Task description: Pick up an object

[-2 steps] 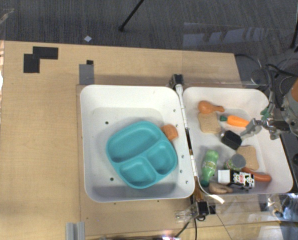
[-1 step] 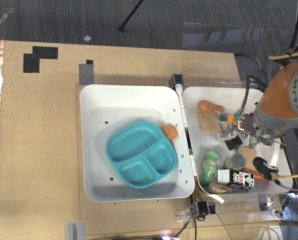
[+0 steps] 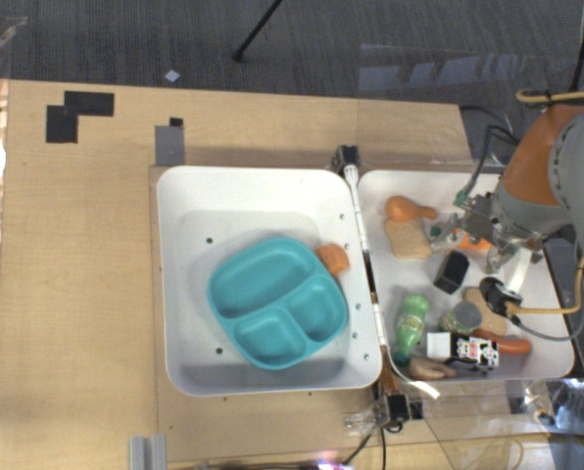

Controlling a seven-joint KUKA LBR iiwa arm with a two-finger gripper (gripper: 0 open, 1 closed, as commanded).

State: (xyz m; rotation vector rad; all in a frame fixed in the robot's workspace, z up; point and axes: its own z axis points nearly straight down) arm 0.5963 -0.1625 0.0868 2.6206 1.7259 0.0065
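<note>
Claw hovers low in the right bin, its grip impossible to tell; the tan bread lies just left of it, orange carrot just beyond, nearest picks

Bright, even overhead light; soft shadows inside the shallow white plastic left bin; slight overall softness, mild glare.
</note>
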